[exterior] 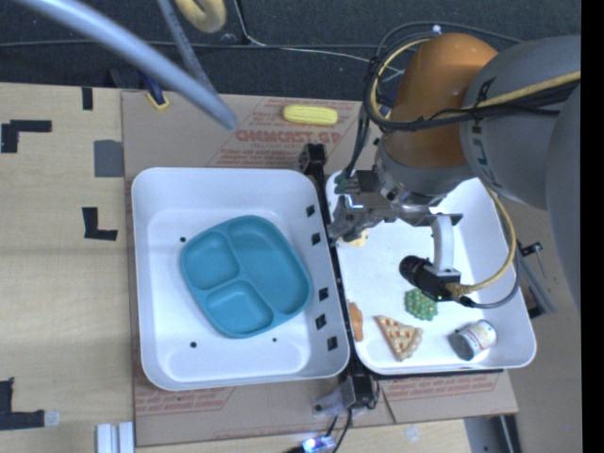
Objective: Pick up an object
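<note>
My gripper (351, 217) hangs over the left side of the right bin (500, 217), close to the divider between the bins. A small pale yellow piece (356, 240) lies just under it. Nearer the front of that bin lie a green broccoli-like toy (421, 304), a pizza slice (398, 335), a silver can (473, 339) on its side and an orange piece (356, 321) against the left wall. The grey arm with its orange band (444, 92) covers the back of the bin.
The left bin (156, 206) holds a blue divided plate (245, 274). A yellow corn-like toy (310, 114) lies on the cardboard behind the bins. A black fitting with a yellow cable (425, 276) hangs from the arm above the broccoli-like toy.
</note>
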{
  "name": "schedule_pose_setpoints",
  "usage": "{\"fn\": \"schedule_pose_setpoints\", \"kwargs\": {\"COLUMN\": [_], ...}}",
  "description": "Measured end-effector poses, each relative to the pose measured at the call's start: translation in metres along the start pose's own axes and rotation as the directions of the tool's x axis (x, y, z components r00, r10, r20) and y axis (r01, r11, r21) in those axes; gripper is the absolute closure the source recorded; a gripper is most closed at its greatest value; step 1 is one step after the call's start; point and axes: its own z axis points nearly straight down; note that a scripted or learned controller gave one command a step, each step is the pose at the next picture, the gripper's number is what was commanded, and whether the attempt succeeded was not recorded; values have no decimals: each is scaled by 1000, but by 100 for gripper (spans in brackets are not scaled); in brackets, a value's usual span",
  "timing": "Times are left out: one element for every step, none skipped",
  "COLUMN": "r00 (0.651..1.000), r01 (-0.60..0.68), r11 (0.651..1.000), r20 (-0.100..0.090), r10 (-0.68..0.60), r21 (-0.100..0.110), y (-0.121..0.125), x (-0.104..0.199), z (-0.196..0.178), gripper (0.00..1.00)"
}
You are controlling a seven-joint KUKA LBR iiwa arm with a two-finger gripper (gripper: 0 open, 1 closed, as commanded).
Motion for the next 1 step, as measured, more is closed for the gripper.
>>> {"fn": "schedule_pose_setpoints", "kwargs": {"r00": [1000], "r01": [0], "r11": [1000], "r20": [1], "r10": [0], "r21": [1], "y": [-20], "x": [51], "z": [2], "gripper": [100]}}
